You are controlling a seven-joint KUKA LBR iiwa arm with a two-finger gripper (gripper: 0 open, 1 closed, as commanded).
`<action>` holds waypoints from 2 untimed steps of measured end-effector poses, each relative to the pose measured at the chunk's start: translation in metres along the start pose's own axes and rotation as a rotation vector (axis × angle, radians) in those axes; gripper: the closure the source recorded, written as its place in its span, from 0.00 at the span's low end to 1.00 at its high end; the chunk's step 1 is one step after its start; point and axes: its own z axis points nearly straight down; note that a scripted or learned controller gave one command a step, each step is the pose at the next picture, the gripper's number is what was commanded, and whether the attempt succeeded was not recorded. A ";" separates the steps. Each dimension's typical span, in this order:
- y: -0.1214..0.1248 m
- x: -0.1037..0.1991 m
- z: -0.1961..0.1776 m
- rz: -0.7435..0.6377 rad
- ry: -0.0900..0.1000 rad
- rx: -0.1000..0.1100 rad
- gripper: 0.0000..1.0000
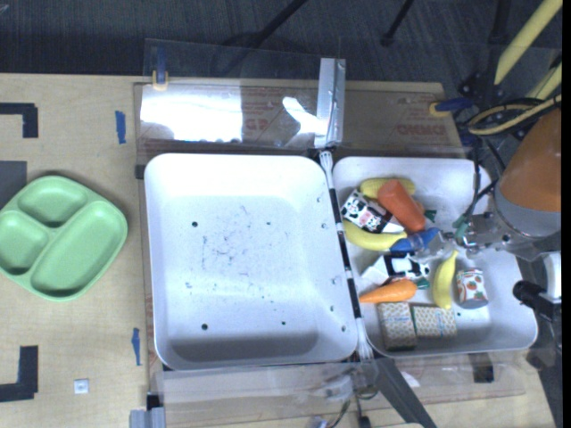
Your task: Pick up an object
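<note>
step: pick obj | hand [466, 232] over right bin [513, 328], open/shut can't tell | tip: go for carrot [389, 290], approach vertically, avoid banana [443, 279]

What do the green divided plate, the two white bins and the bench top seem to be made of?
Green divided plate: likely moulded plastic, smooth, with rounded compartments and a soft sheen. Left bin and right bin: probably plastic too, matt white; the left one's floor looks scuffed. Bench top: seemingly light wood or laminate, pale and flat.
</note>
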 end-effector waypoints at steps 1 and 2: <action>-0.031 -0.014 0.028 -0.006 -0.007 -0.010 0.00; -0.035 -0.012 0.024 -0.004 -0.002 0.000 1.00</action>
